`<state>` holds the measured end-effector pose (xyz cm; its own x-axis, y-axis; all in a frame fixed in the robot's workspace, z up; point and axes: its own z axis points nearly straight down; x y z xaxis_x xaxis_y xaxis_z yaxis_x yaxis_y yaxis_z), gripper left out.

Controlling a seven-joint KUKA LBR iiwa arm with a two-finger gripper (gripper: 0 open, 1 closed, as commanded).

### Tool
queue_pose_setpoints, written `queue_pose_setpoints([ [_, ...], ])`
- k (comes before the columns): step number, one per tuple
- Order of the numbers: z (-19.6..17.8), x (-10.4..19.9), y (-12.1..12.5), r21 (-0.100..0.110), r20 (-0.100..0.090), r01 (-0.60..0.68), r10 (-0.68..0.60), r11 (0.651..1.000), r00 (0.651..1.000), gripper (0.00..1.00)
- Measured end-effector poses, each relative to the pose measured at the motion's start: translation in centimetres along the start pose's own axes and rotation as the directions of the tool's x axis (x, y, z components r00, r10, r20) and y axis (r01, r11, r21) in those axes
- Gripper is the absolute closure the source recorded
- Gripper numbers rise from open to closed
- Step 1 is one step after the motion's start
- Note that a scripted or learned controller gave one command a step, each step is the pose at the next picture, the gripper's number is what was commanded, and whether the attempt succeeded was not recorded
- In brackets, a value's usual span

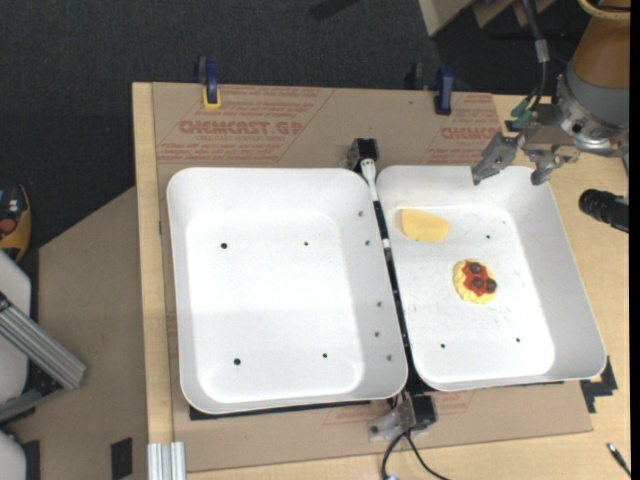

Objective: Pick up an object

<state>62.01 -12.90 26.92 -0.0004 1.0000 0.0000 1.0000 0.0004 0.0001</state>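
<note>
Overhead, the gripper [516, 166] stood with its two fingers spread apart, one dark fingertip [487, 165] to the left and the other to the right, and nothing lay between them. It hung over the far edge of the right bin [560, 268], near that bin's back right corner, and held no object. Above the fingers the grey wrist rose toward the upper right of the view, where the orange band [605, 53] of the arm could be seen.

Below and to the left of the gripper, a pale yellow flat piece [425, 226] lay on the floor of the right bin, close to its left wall. Nearer the middle of that bin sat a small yellow toy pizza [476, 281] with red and dark toppings, just beside the yellow piece but apart from it. Both objects were well apart from the fingertips.

The left bin [200, 268] stood beside the right one, their inner walls touching along a dark seam with a black clip [364, 152] at its far end. Both bins rested on a brown cardboard sheet [290, 118] with red printed lettering, held at its far edge by two blue clamps, one at the left [209, 74] and one at the right [444, 86]. A cable [400, 448] ran off the near edge of the sheet.
</note>
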Motion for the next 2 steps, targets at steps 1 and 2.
queue_pose_setpoints([
  [1,-11.00,4.59,-0.37,-0.015,0.001,0.006,-0.006,1.000,1.000,0.00],
  [2,-11.31,4.32,-0.44,-0.006,0.002,0.002,-0.002,1.000,1.000,1.00],
])
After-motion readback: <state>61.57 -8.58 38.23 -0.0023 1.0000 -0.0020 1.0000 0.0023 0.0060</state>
